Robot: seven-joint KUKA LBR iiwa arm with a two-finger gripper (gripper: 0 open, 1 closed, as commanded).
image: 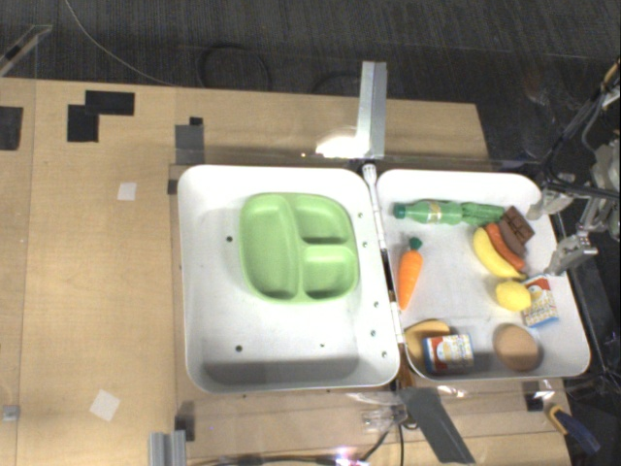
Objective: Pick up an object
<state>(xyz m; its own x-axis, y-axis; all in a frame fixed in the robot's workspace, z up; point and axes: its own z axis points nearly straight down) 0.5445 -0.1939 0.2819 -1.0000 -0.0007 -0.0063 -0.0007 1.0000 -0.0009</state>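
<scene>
Wood-coloured desk (87,289): pale, spans the left and middle of the camera view; black patches sit near its top left corner; dark carpet lies beyond its far edge.
Left bin (209,357): white, shallow, rounded corners; touches the right bin along a central seam.
Right bin (451,280): white, shallow, same depth; carries all the small items.
Green tray (296,246): light green, divided into compartments, rests in the upper middle of the left bin.
Metal post (373,110): grey, upright, stands at the far end of the seam between the bins.
Green bottle (451,213): lies on its side along the far wall of the right bin, cap toward the seam.
Carrot (409,272): orange with a green top, lies lengthwise close to the seam, below the bottle's cap.
Banana (492,253): yellow, tilted, in the right part of the right bin, just beside a brown and orange item (512,231) that touches its upper side.
Jar (448,350): labelled red and blue, lies on its side at the near wall, touching a yellow-brown piece (425,332) behind it.
Brown ball (517,347): round, in the near right corner, just beside the jar.
Lemon (513,294): yellow, below the banana, touching a small printed packet (541,304).
Pincer (572,231): at the right bin's outer rim, above no item; whether it is released or clenched I cannot tell, and nothing shows between it.
</scene>
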